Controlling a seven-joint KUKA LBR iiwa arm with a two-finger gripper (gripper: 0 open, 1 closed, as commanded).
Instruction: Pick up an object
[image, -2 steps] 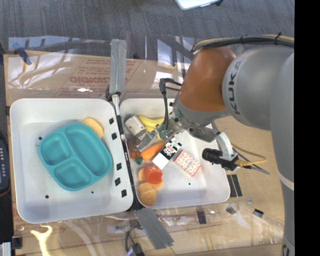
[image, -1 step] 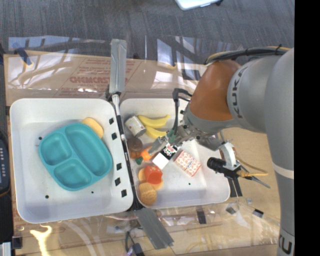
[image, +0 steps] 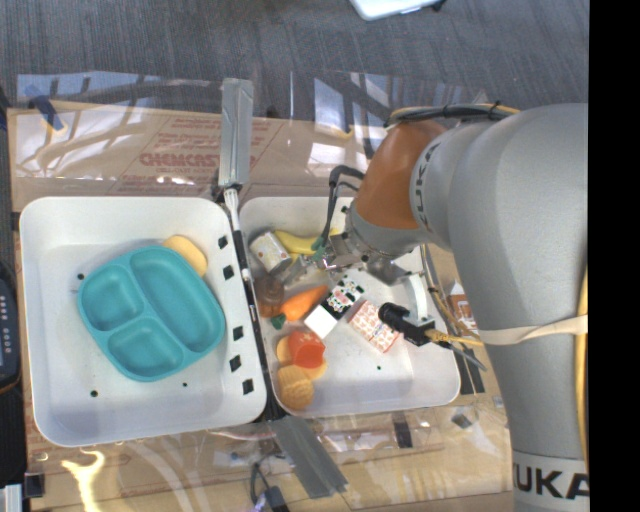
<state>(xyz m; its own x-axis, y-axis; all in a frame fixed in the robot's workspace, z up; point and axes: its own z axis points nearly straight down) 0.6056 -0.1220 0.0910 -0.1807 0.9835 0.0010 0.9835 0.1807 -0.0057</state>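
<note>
Objects crowd the right bin (image: 405, 378), mostly in its left half. A banana (image: 293, 241) lies near the far wall beside a pale can-like item (image: 267, 249). An orange carrot (image: 303, 300) lies nearer the middle, with a white block (image: 319, 321) touching its lower end. A black-and-white patterned card (image: 345, 296) and a red-and-white patterned packet (image: 373, 326) sit to their right. A red-orange piece (image: 304, 349) and a tan round piece (image: 293, 386) lie near the front wall. The claw (image: 335, 258) sits low in this bin, just beside the banana's right end and above the card; its opening cannot be told, and no grip is visible. The left bin (image: 60, 250) holds a teal divided plate (image: 150, 312) and a yellow round item (image: 187, 253). Both bins rest on the worktop (image: 120, 140).
</note>
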